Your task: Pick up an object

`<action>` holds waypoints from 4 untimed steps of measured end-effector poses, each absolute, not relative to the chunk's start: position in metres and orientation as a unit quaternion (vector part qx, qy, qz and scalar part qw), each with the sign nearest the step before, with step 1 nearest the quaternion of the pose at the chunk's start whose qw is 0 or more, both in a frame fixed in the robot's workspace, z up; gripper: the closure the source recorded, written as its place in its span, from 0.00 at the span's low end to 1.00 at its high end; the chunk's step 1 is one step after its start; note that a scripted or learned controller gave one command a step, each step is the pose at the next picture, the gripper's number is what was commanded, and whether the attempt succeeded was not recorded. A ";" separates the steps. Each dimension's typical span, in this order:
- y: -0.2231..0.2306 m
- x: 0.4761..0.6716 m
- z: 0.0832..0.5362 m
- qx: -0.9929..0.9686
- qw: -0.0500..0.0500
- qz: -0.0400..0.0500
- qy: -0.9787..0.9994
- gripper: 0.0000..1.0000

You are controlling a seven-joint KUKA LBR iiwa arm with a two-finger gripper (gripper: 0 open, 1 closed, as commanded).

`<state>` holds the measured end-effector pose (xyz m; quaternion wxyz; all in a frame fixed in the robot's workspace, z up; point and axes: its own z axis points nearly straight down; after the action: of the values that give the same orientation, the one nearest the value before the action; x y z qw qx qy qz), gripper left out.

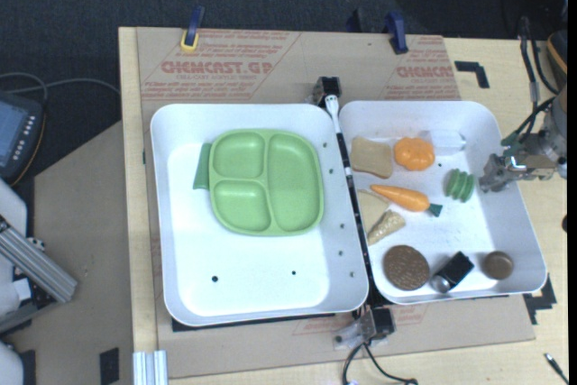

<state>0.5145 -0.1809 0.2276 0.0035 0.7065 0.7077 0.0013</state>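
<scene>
The right bin (pixel 518 221) holds several toy foods. There is a tan bread slice (pixel 371 157), an orange fruit (pixel 414 153), a carrot (pixel 401 197) and a green ridged piece (pixel 459 185). Nearer the front lie a pale wedge (pixel 385 226), a brown round cookie (pixel 407 267), a black block (pixel 453 270) and a small brown disc (pixel 497 264). My gripper (pixel 495 178) reaches in over the bin's right side, just right of the green ridged piece. Nothing is visibly held in it.
The left bin (pixel 261 284) holds a green divided plate (pixel 265 180) in its upper half. A black divider clip (pixel 328 90) sits between the bins at the back. Blue and yellow clamps (pixel 191 32) pin the cardboard base at its far edge.
</scene>
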 end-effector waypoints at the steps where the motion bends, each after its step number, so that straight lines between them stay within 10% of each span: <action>1: -0.132 0.521 0.237 0.705 0.001 0.001 0.709 1.00; 4: 0.027 0.558 0.226 0.705 0.000 0.001 0.709 1.00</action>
<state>0.5575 0.0272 0.2255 0.0002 0.7047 0.7095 0.0012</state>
